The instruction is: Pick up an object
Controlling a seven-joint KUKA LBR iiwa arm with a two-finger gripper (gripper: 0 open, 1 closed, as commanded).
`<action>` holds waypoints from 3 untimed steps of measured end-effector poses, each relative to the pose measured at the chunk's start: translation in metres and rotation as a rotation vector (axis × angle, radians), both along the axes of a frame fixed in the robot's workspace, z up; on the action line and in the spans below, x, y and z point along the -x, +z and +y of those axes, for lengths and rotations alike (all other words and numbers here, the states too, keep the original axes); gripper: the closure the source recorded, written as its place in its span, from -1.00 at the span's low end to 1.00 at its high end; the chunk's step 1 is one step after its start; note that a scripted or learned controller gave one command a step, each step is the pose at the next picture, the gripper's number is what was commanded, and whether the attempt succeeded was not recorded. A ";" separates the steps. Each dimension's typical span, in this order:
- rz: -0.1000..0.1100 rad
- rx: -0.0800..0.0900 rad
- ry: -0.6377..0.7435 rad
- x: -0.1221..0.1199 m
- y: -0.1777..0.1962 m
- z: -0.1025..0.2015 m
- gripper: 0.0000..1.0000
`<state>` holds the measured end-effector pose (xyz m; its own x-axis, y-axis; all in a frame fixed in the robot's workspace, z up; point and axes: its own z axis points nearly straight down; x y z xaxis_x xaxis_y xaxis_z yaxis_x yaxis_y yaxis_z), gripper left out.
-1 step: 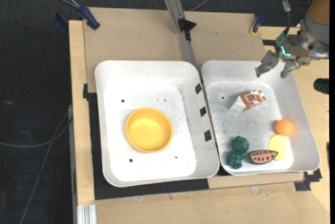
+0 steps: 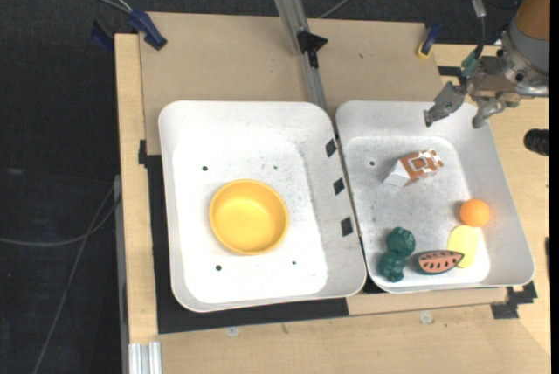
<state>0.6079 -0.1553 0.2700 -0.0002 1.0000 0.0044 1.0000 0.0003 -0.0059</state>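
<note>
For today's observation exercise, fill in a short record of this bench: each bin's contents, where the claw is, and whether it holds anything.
left bin: yellow bowl
right bin: toy house, orange ball, yellow block, watermelon slice, green toy
claw: open, above the right bin's far edge
claw holding: nothing between its fingers
nearest item to claw: toy house, apart from it
task state: no object picked up yet
</note>
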 end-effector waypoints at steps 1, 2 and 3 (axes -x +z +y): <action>0.010 -0.001 -0.002 -0.003 -0.063 -0.003 -1.00; 0.008 -0.001 0.001 -0.010 -0.121 0.004 -1.00; -0.017 0.012 -0.004 -0.015 -0.159 -0.001 -1.00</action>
